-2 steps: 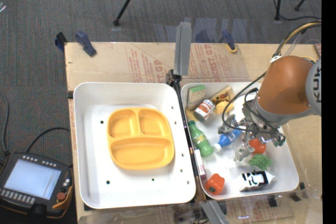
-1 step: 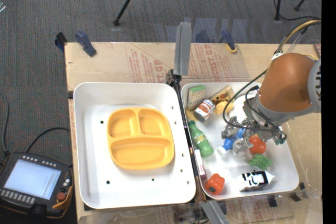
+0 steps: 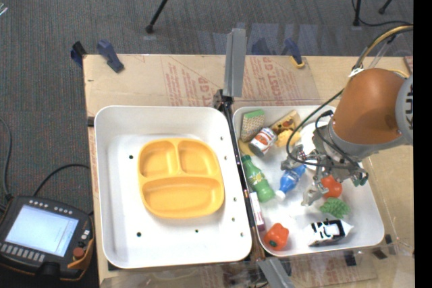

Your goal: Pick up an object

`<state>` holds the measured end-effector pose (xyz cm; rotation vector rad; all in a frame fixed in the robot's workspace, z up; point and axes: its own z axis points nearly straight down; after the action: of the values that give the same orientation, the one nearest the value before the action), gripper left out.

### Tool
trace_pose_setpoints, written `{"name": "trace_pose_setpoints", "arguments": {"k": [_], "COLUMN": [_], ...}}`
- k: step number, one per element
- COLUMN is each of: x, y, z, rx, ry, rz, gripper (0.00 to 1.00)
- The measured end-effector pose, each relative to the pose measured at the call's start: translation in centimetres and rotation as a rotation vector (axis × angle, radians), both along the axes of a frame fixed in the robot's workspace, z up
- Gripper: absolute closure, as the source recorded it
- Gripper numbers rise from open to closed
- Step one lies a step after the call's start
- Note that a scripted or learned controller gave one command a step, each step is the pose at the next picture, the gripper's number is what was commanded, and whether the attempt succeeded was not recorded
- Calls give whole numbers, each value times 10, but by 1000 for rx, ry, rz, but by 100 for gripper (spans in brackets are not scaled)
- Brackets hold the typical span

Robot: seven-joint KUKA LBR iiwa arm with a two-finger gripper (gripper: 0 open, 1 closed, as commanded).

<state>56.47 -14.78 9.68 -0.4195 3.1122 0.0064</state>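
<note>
Hanging over the right bin (image 3: 375, 212), the gripper (image 3: 322, 180) has its fingers spread wide, nothing between them. At its 9 o'clock, just beside one fingertip, lies a blue bottle (image 3: 291, 180), long axis running 1 to 7 o'clock, white cap toward 7. A red tomato (image 3: 331, 186) sits close at 3 o'clock, broccoli (image 3: 335, 207) at 5. A green bottle (image 3: 258, 179) lies near the blue one's cap. The left bin (image 3: 111, 145) holds a yellow divided plate (image 3: 181, 177).

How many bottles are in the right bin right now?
2. The green bottle lies along the right bin's left wall; the blue bottle lies just right of it, beside the hand. The arm may hide others.
</note>
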Motion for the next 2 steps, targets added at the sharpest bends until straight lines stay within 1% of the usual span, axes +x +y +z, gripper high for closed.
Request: {"name": "trace_pose_setpoints", "arguments": {"k": [1, 2], "x": [-29, -9], "y": [41, 53], "z": [-11, -7], "rx": [-1, -13], "ry": [3, -4], "rz": [-57, 161], "gripper": [0, 0]}}
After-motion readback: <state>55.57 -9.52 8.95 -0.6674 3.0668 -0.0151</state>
